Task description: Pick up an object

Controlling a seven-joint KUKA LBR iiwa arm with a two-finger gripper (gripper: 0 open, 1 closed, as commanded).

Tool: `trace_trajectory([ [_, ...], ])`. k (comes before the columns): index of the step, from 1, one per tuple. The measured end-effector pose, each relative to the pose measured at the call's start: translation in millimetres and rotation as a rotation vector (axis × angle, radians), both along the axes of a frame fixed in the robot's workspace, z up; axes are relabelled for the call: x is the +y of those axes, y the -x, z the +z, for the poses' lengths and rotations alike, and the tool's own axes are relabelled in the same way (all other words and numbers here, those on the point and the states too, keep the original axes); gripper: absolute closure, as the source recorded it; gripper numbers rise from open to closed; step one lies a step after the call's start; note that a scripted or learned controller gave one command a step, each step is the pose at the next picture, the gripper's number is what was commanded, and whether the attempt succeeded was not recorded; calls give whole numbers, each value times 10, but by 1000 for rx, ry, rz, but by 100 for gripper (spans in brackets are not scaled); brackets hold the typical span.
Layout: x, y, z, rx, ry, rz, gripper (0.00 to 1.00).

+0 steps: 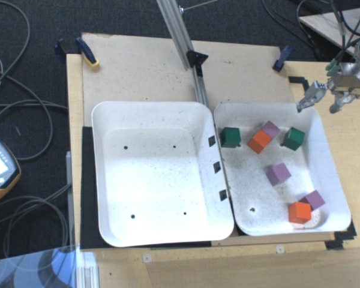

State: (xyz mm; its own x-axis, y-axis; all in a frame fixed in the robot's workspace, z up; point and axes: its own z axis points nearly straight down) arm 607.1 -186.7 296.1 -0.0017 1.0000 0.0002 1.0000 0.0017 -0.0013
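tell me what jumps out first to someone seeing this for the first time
The coloured blocks scattered in the right bin catch the eye: two green blocks, three purple ones and two orange ones. The left bin sits beside it. The claw hangs open above the right bin's far right corner, holding nothing.

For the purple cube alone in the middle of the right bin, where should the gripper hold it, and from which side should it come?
Probably from straight above. The small purple cube stands apart from the other blocks in the right white bin, so its side faces are free. The gripper should close on two opposite side faces, turned to match its slight rotation.
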Motion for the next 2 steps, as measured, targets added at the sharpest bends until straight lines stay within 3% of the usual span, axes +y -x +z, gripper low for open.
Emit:
trace_trajectory([
  [1, -66, -333, -1755, -14, 2, 0, 0],
  [2, -156, -387, -1874, -15, 4, 0, 0],
])
